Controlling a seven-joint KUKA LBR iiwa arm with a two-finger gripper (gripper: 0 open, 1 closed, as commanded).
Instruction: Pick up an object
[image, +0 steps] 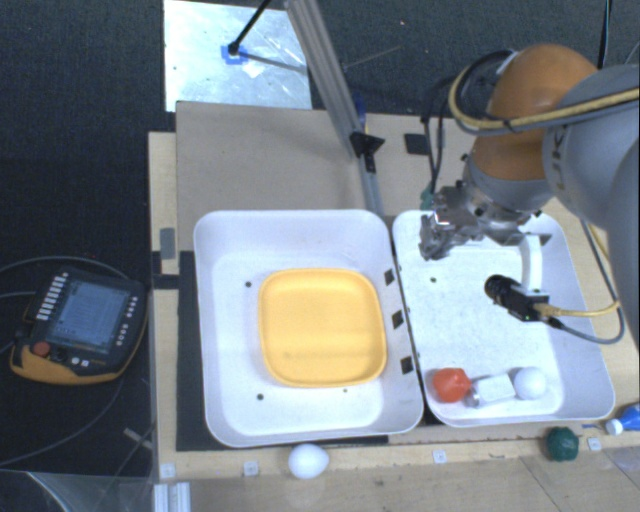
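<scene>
Plate (322, 326) is sitting in the left bin (225, 250); ball (449, 384) and what may be a bottle (508, 385) are lying side by side in the right bin's (575, 300) near edge.

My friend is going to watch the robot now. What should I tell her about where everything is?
Tool: over the far left corner of the right bin, nothing seen in it; fingers too blurry to read.
Right bin, near edge: red object, white piece, white ball in a row.
Left bin: yellow plate.
White egg and green ball lie on the bench outside the bins.
Done: nothing picked.
Left: pick an object.
</scene>
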